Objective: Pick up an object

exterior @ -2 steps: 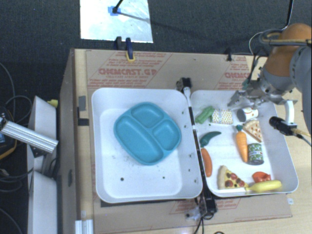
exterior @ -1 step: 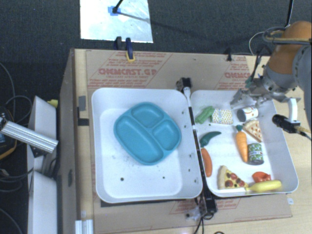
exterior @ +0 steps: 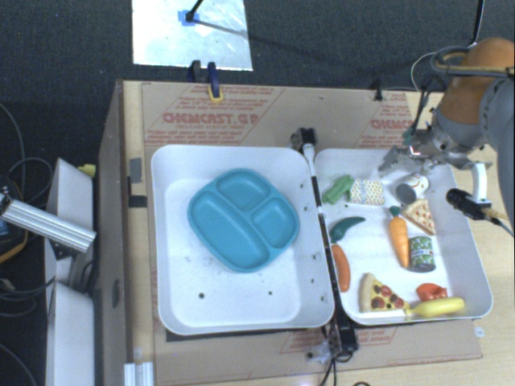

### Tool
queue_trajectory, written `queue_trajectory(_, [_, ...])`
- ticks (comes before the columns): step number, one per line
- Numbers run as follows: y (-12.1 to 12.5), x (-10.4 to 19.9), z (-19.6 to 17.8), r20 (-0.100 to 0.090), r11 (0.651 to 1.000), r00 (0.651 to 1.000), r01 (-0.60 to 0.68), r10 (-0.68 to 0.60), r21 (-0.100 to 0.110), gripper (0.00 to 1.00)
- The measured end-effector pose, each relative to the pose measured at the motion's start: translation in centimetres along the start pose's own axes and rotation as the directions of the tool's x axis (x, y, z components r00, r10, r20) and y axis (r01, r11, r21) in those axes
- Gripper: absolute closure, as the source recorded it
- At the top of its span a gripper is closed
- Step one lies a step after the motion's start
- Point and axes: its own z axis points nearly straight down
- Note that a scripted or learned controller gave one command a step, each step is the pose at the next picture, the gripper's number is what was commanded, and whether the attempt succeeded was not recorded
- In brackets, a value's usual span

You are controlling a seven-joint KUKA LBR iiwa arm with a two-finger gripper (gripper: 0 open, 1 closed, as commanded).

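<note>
— Bench: what is on it?
— Brown board (exterior: 241, 115) bearing two white bins. Left bin (exterior: 173, 296): one blue divided plate (exterior: 243, 218).
— Right bin (exterior: 480, 276)?
— Toy food. Green pod (exterior: 338, 188) and speckled packet (exterior: 366, 191) at the far left; dark green pepper (exterior: 346, 227); red sausage (exterior: 341, 266) along the left wall; carrot (exterior: 398, 241); small can (exterior: 422, 252); pizza slice (exterior: 381, 293); tomato (exterior: 431, 290); banana (exterior: 438, 305) at the near edge; waffle wedge (exterior: 419, 215).
— Hard to make out?
— Gripper (exterior: 406, 158), low over the far right corner; finger spread cannot be told, nothing seen between them. A pale round item (exterior: 407, 190) just beneath is unclear. Arm (exterior: 475, 95) cut off at the right.
</note>
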Motion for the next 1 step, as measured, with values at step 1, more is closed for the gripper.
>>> queue_trajectory(1, [-0.38, 1.44, 1.97, -0.005, 1.0, 1.0, 0.0, 0.0, 0.007, 0.0])
